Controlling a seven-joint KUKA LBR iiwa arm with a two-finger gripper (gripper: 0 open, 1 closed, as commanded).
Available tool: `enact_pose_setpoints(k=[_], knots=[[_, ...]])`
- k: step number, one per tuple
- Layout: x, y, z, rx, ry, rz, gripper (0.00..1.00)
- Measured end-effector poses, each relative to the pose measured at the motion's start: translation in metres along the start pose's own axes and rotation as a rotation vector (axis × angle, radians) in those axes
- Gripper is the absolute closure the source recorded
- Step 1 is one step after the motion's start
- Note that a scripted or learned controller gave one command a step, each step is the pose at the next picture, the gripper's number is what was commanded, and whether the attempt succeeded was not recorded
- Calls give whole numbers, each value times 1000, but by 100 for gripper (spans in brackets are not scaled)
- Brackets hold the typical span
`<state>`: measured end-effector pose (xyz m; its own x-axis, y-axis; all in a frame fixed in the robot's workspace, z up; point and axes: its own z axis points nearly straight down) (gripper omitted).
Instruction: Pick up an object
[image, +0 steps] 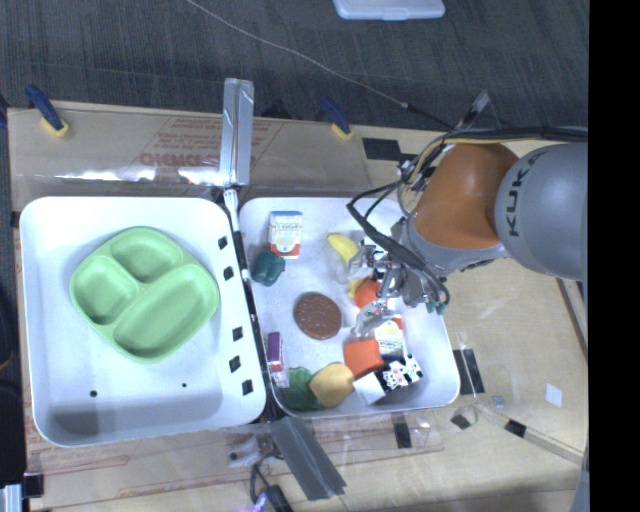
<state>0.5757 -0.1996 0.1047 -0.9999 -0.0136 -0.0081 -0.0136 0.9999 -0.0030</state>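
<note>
You see the arm (520, 205) reaching in from the right, its grey shell marked "KU" in dark letters beside the orange band, and it hangs over the right-hand side of the right bin (300, 204). The jaws (382, 300) sit low among the clutter, right by a small orange-red piece (366, 292), but cables and metal crowd that spot and you cannot tell whether they are open or closed, nor whether anything is between them. The things to pick all lie in the right bin: a small carton (286, 233) with a red-and-white label whose print is too small to read, a yellow banana-like piece (343, 246) near it, a dark green lump (266, 266) against the left wall, a brown round disc (318, 315) in the middle, an orange block (362, 355), a yellow-tan lump (333, 384), a green piece (299, 392) in the near corner, a thin purple stick (274, 350) along the left wall, and a black-and-white patterned box (401, 375). The left bin (50, 400) holds a pale green divided plate (145, 291). Behind the bins, the cardboard sheet (180, 140) on the bench carries faint red print you cannot make out.
</note>
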Motion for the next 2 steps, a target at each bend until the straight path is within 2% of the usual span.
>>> enact_pose_setpoints(k=[1,2], knots=[[-3,3,11,-2,5,145,0],[-5,4,0,-1,0,142,100]])
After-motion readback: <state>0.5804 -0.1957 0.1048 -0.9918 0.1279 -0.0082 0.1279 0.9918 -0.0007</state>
